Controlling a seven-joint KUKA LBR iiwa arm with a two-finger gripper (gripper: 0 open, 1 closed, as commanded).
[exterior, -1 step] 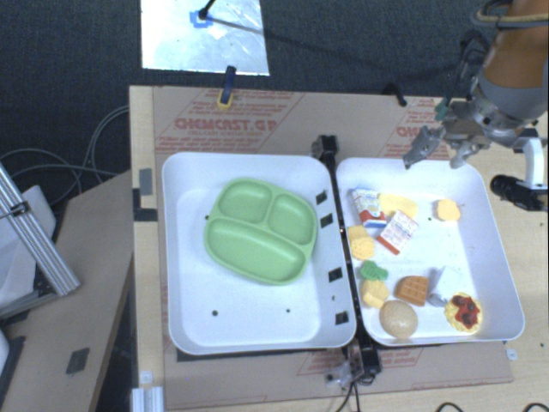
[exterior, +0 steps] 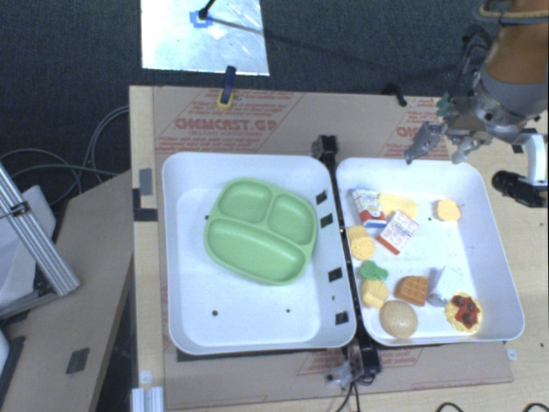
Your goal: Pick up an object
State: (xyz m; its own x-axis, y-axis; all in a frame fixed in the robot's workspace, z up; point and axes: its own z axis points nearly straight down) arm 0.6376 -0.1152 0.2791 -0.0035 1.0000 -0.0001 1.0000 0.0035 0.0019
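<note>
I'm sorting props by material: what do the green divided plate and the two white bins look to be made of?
The green divided plate looks like moulded plastic with a matte to satin finish: uniform pale green, soft rounded compartment ridges, only faint sheen. The left bin and the right bin look like thin formed white plastic, semi-gloss, with rounded corners and rolled rims; coated metal cannot be ruled out.

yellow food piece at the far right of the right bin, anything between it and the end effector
Nothing visible stands in the way. The end effector hangs above the far rim of the right shallow white bin, and the small yellow food piece lies just below it in open space, apart from the other toy foods to its left.
</note>
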